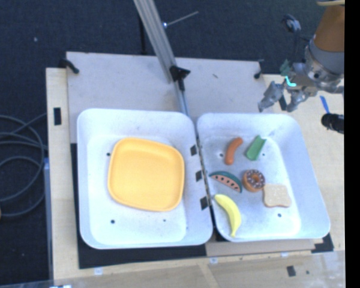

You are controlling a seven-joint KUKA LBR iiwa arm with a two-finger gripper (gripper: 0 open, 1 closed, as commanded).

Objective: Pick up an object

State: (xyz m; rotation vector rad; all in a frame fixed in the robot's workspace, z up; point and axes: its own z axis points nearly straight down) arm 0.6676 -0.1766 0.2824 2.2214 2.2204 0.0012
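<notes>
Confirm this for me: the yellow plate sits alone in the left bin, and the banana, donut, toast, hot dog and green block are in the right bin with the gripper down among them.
One part is wrong. The camera view shows the gripper above the right bin's far rim, not among the items. The yellow plate is alone in the left bin, and the banana, donut, toast, hot dog and green block lie in the right bin.

The arm (330, 29) shows a broad orange band, smooth and rounded, with a grey metal collar beneath it. Below the collar sits a grey wrist block with a small teal-green light or marking on its face. The gripper (278, 99) is grey metal, with slim angular fingers (267, 101). A thin looped cable runs near the top of the orange band, and a dark fitting sticks out beside it.
</notes>
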